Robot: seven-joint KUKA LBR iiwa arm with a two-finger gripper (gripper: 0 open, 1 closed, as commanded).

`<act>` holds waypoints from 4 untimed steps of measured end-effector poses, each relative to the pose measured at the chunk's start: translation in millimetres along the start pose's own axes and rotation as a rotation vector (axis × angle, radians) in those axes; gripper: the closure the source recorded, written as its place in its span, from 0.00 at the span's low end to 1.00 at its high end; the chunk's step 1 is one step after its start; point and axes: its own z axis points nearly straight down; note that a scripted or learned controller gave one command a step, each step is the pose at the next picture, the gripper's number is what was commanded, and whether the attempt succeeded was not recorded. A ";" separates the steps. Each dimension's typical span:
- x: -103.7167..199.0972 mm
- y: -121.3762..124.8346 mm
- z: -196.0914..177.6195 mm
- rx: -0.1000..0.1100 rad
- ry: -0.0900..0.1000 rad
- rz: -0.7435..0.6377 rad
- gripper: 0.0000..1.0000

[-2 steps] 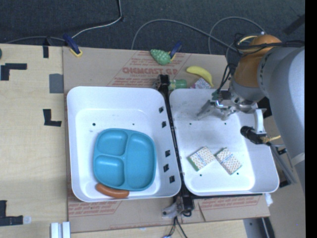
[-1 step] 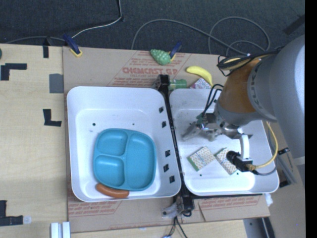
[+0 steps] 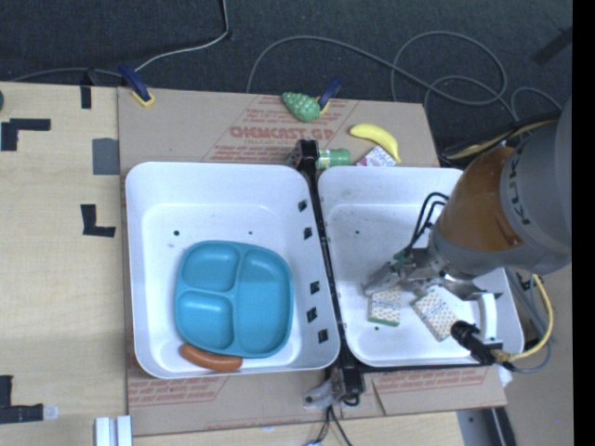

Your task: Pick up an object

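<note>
In the right bin (image 3: 372, 203) my gripper (image 3: 398, 273) is down low near the front middle, with the grey arm and its orange band (image 3: 479, 207) coming in from the right. Directly below the gripper lies a small white and green patterned packet (image 3: 386, 308). A second patterned packet (image 3: 435, 311) lies just to its right, partly under the wrist. The gripper's tip sits right at the upper edge of the first packet; whether it touches is unclear. Nothing is visibly held.
The left bin (image 3: 158, 193) holds a blue divided plate (image 3: 233, 297) and an orange sausage (image 3: 211, 358) at its front edge. Behind the bins lie a yellow banana (image 3: 375, 138), a green toy (image 3: 302, 106) and a small green bottle (image 3: 333, 158). Cables run along the back.
</note>
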 end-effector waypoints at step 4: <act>84.1 15.4 -97.8 0.005 0.002 -0.003 1.00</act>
